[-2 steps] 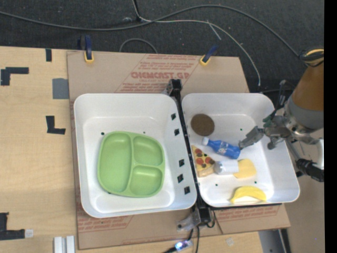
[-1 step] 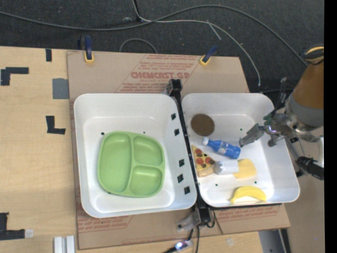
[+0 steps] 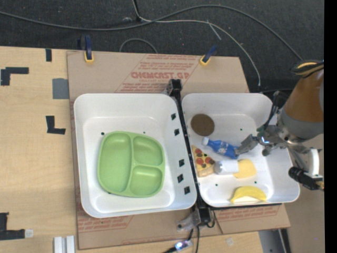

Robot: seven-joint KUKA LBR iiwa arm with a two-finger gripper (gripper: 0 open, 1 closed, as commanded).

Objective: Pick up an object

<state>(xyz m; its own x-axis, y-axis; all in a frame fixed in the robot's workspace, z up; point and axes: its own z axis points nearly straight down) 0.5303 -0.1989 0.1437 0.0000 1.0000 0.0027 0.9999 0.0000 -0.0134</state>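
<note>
Camera view: gripper (image 3: 247, 144) low in right bin (image 3: 263, 105).
Fingers' opening unclear; tip beside blue bottle (image 3: 221, 148), 1 yellow block (image 3: 246, 168) near.

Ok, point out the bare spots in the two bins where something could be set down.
Left bin: the green divided plate fills the middle; bare strips run along the far wall and left wall. Right bin: bare floor at the far right corner, beyond the brown disc. Crowded around the blue bottle, pizza slice, yellow block and banana.
</note>
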